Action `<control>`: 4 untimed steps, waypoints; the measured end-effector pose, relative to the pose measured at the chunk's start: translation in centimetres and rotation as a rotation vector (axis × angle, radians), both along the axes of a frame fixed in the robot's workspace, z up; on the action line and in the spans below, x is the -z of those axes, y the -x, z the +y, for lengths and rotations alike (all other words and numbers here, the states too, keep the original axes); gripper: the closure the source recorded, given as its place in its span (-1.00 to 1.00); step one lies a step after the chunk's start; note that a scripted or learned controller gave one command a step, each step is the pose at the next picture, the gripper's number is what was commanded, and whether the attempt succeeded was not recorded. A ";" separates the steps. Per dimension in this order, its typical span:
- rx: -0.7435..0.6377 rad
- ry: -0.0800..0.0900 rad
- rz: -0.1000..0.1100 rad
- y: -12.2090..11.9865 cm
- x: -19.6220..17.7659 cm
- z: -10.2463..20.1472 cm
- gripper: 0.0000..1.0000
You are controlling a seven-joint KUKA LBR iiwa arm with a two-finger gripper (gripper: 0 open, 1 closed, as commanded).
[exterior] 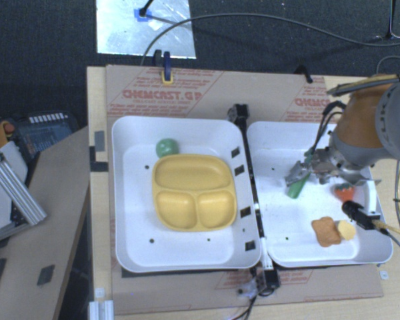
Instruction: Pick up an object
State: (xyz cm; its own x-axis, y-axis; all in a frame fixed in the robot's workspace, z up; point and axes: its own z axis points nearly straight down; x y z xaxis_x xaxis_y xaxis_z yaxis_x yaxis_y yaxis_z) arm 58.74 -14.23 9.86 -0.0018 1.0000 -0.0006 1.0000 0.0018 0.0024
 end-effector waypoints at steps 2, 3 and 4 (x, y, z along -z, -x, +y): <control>0.001 0.000 -0.001 -0.2 0.3 0.0 1.00; 0.002 0.000 0.001 0.6 -4.2 0.1 1.00; -0.003 0.000 0.000 1.0 -8.9 0.9 1.00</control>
State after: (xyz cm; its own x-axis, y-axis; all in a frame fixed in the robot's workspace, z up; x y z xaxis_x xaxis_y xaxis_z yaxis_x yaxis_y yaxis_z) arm 57.78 -13.37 18.80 -0.0044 1.0000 -0.0005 1.0000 0.0045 0.0028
